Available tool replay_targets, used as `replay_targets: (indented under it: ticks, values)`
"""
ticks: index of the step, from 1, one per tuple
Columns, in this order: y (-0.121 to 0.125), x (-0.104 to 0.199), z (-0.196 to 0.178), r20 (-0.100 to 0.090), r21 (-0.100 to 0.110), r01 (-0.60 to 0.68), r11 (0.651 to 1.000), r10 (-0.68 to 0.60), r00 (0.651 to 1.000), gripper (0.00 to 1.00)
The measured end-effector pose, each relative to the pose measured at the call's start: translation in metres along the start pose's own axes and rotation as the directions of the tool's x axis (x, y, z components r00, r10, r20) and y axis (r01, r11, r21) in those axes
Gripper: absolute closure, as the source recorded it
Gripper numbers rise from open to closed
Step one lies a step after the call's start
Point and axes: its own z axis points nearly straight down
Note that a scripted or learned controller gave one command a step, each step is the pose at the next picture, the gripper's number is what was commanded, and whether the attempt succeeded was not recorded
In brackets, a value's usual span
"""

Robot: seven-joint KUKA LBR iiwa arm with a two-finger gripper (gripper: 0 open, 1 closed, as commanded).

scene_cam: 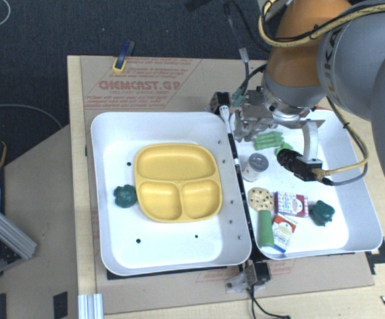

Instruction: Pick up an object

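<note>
Nearest the camera, in the right white bin (352, 241), a green cylindrical stick (265, 228) lies beside a small red-and-white packet (284, 232), with a round speckled cookie (260, 197) and a red-and-white carton (291, 205) just behind them and a dark green lumpy toy (322, 212) to their right. The left white bin (106, 198) holds a yellow three-compartment plastic plate (178, 181) and a dark green broccoli-like piece (124, 195) just beside its left edge. Farther back, a small grey-capped jar (253, 165) stands near the divider, and a pale green ridged object (269, 140) lies under the gripper (250, 126); whether its jaws are apart or together cannot be told.
</note>
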Motion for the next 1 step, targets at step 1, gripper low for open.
replay_targets:
  ticks: [1]
  values:
    - [0.0157, 0.0599, -0.0006, -0.002, 0.001, 0.001, 1.0, -0.001, 1.0, 1.0]
